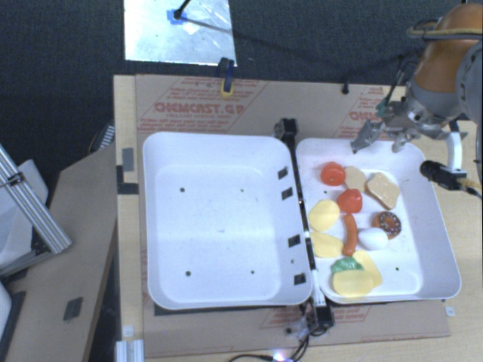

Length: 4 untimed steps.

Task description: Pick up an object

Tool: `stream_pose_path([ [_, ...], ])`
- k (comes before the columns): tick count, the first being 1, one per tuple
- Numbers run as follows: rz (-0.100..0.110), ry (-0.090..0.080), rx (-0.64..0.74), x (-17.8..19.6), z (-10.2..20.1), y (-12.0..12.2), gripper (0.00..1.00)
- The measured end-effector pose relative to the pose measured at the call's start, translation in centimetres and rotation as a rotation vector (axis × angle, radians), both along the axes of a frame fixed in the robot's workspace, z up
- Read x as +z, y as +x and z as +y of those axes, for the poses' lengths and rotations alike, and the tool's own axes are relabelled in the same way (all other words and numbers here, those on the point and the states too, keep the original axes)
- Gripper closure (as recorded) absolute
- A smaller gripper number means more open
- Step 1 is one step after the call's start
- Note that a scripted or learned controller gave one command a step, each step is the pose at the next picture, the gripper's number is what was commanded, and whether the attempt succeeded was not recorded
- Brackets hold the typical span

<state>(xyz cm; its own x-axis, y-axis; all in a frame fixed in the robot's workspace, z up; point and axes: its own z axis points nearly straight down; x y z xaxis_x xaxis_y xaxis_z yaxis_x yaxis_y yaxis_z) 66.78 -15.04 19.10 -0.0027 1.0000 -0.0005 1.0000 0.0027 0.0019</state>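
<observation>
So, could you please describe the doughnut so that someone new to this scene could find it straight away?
Look in the right-hand bin, the one holding the toy food. Among the pile, the doughnut lies toward the bin's right side, just below the slice of bread and above the white egg. It is the only round brown piece with a hole and speckled topping.

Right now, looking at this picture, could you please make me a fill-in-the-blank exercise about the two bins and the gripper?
1. All the toy food lies in the ____ bin.
2. The gripper hangs above that bin's ____ edge.
3. The sausage is coloured ____.
4. The gripper's fingers hold ____.

Missing words: right; far; orange; nothing
</observation>
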Motion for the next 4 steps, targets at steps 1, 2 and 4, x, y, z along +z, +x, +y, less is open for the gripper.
stream_pose_path([
  [1,0.006,0.004,0.006,-8.8,6.3,-0.3,0.00],
  [2,-0.008,0.000,0.004,-7.0,5.8,0.0,1.00],
  [4,-0.002,0.001,-0.002,-5.9,6.6,-1.6,1.00],
])
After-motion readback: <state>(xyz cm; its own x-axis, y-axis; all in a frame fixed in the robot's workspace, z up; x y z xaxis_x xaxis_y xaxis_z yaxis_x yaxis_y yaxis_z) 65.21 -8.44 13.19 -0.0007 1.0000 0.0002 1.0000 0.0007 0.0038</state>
